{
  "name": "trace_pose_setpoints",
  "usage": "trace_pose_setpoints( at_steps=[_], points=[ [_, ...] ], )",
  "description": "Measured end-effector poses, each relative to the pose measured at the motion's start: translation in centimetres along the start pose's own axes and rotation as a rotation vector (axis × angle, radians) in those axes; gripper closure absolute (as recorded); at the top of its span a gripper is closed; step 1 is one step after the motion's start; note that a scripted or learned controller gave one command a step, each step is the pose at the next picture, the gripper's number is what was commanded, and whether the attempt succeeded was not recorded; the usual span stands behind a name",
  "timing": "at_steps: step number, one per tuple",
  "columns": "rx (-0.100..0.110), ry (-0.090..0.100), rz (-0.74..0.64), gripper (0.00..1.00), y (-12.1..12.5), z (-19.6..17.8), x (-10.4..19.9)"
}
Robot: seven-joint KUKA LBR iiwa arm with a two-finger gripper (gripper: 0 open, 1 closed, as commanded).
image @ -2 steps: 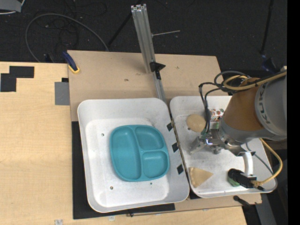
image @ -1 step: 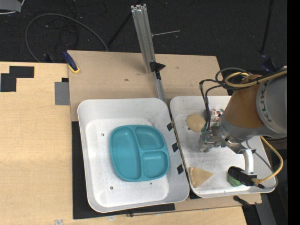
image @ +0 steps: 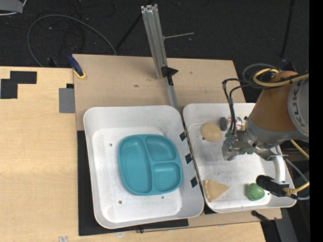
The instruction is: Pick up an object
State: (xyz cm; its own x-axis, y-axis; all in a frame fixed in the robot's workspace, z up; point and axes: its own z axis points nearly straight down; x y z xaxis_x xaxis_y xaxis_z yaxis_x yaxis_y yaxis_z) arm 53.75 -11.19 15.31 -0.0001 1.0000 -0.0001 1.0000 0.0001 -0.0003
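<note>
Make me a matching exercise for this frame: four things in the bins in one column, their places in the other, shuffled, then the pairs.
Things:
1. teal divided plate
2. tan round object
3. tan wedge
4. green object

Places:
A. right bin, near edge, beside the divider between the bins
B. middle of the left bin
C. right bin, near right corner
D. right bin, far part, just left of the gripper

Pairs: 1-B, 2-D, 3-A, 4-C
</note>
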Motion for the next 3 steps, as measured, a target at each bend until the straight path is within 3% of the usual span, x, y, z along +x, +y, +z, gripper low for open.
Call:
trace_pose_setpoints(
  at_steps=[2, 3],
  points=[
    [-0.003, -0.001, -0.001, 1.0, 0.9, -10.3, -0.5],
    [0.003, 0.002, -0.004, 1.0, 0.1, -10.9, 4.6]
  ],
)
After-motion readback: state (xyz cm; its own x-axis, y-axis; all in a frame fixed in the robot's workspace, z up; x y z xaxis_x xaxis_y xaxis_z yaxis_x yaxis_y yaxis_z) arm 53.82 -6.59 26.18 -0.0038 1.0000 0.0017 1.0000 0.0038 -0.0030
